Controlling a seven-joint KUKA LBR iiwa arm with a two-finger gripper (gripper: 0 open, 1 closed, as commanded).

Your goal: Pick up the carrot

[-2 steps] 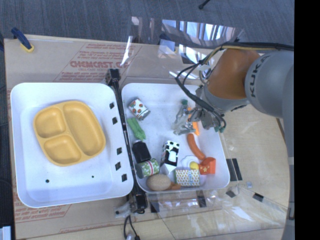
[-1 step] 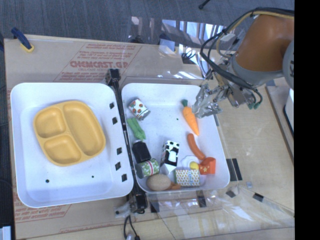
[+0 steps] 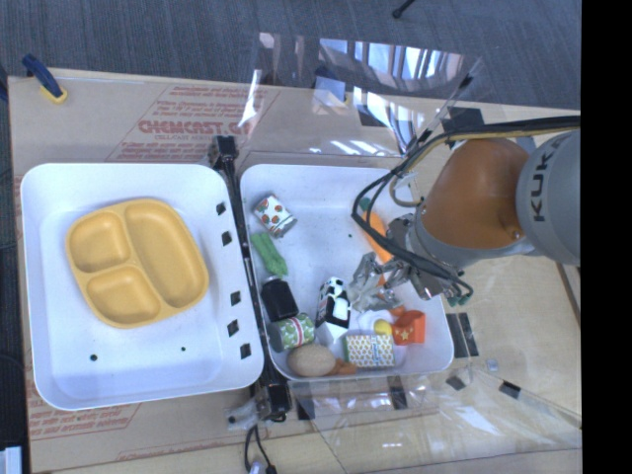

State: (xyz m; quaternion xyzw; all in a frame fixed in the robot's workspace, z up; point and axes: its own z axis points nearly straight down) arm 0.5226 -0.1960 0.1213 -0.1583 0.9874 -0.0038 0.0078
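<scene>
- Hand [image 3: 373, 276] hangs low over the right bin [image 3: 296, 181], reaching in from the right; its metal fingers are splayed a little apart and nothing can be seen between them.
- Carrot [image 3: 376, 232]: an orange strip lies near the bin's right wall, just above the hand and partly hidden under the arm [image 3: 494, 200] and its black cables.
- Just below the hand sit a black-and-white cow toy [image 3: 336, 301], a yellow-and-white piece [image 3: 380, 325] and a red block [image 3: 408, 327].
- Along the bin's near wall lie a patterned box [image 3: 368, 350], a beige round thing [image 3: 312, 361] and a green patterned can [image 3: 293, 332].
- Farther left in the same bin are a black block [image 3: 277, 298], a green pod-like vegetable [image 3: 269, 253] and a small printed can [image 3: 274, 214].
- The left bin [image 3: 59, 363] holds a yellow divided plate [image 3: 136, 261].
- Both bins rest on the table [image 3: 148, 117], which is covered with brown printed paper.
</scene>
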